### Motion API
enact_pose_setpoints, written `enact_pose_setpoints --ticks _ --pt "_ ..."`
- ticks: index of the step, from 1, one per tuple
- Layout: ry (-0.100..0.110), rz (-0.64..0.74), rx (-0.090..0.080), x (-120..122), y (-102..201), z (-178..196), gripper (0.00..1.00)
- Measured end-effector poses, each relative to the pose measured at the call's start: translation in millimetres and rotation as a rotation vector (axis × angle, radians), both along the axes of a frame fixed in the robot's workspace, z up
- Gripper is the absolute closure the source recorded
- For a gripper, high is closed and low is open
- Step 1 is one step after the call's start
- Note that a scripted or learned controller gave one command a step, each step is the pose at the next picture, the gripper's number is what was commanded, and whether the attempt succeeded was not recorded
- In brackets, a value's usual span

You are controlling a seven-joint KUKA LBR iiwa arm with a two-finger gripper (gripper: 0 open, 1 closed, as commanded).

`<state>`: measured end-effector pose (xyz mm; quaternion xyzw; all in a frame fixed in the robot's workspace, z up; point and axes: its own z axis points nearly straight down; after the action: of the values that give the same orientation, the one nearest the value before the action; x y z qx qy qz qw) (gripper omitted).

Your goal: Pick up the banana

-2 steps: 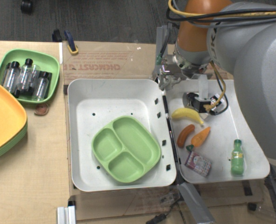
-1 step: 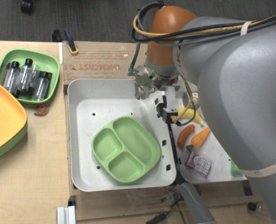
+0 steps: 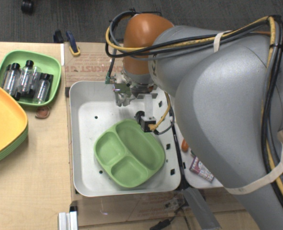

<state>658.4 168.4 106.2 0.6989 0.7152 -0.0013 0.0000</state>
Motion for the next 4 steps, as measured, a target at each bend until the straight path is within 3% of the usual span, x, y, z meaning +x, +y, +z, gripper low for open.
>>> enact_pose_setpoints --ticks 1,2,3,4 --pt "-0.001 -0.03 0.0 0 59 3 1.0" --pt "0.001 -0.069 -0.001 0 -24 -4 1.0" --pt "0.0 -0.603 -0.001 -4 -17 22 1.0" --pt "0.002 -0.6 -0.005 -4 -18 30 1.0"
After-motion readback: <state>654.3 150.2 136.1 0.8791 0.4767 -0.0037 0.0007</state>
